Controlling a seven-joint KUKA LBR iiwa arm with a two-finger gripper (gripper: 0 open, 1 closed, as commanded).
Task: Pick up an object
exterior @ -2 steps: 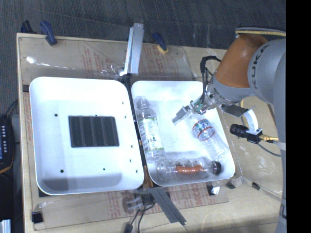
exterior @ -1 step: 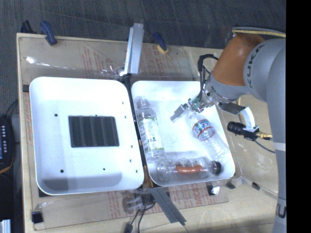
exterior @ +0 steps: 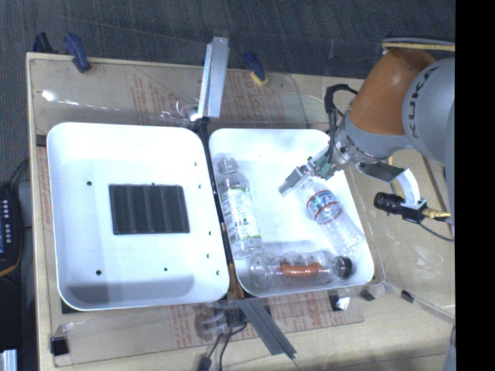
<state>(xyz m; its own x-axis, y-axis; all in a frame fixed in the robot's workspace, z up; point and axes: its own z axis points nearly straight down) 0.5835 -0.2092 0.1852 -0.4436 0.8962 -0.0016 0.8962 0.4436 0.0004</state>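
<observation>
Hand [exterior: 303, 178] over right bin [exterior: 267, 141], grip state unclear; bottles [exterior: 237, 205] line left, front, right edges.

A dark grey carpeted floor [exterior: 232, 14] is seen beyond the far edge of the bench. The bench top [exterior: 402, 284] is made of pale board, printed with faded red lettering, and a clear sheet appears to be laid over it. Blue clamps [exterior: 76, 51] are fixed along its far edge (three can be counted). Bright, even light is cast from above.
</observation>
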